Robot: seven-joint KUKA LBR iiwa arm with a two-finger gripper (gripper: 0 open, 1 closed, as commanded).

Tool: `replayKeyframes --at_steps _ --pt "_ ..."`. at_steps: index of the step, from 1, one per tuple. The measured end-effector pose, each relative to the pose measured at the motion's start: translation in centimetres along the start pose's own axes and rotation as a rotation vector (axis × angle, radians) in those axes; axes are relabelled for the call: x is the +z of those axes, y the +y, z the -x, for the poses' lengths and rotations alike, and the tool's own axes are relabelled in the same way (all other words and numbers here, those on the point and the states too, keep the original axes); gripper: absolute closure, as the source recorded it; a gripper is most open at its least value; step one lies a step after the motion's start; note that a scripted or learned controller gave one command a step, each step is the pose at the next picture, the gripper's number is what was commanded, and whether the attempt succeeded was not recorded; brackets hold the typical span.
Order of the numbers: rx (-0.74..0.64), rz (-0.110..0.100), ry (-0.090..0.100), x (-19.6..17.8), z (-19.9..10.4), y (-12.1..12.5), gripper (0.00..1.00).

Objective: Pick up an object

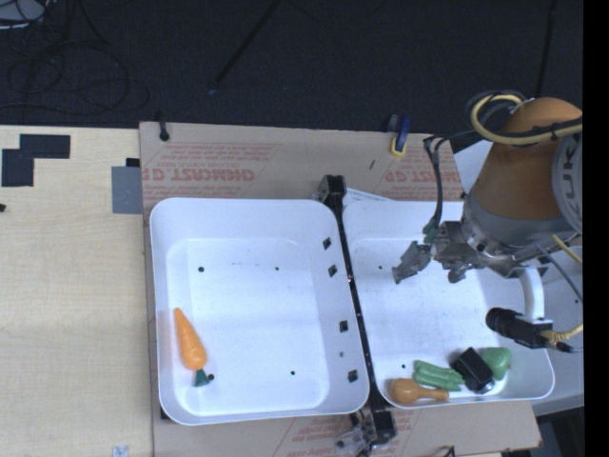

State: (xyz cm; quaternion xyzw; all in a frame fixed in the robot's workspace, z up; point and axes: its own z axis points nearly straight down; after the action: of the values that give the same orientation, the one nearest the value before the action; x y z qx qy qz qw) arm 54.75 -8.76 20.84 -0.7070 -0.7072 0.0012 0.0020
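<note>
An orange toy carrot [188, 341] with a small green top lies near the front left corner of the left bin [247, 222]. At the front of the right bin [381, 231] several toys sit bunched together: a tan gourd-shaped piece [415, 391], a green pod [437, 375], a black block [473, 369] and a light green piece [496, 358]. My gripper [435, 267] hangs over the middle of the right bin, well behind that group. Its fingers stand open with nothing between them.
A black divider rail [344, 293] runs between the two bins. The orange-banded arm [523, 174] reaches in from the right, with cables looping above it. A black cylinder [517, 327] juts out at the right bin's right edge. Cardboard lies under the bins.
</note>
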Motion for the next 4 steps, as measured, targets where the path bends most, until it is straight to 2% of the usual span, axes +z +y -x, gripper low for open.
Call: replayKeyframes --at_steps 1,2,3,4 --pt "0.001 -0.002 0.001 -0.96 0.04 -0.01 1.00" --pt "0.003 -0.002 0.001 -0.92 0.08 -0.02 0.00" --pt "0.004 -0.004 0.001 -1.88 0.17 -0.04 1.00" --pt "0.006 -0.005 0.001 -1.84 0.17 -0.05 0.00"
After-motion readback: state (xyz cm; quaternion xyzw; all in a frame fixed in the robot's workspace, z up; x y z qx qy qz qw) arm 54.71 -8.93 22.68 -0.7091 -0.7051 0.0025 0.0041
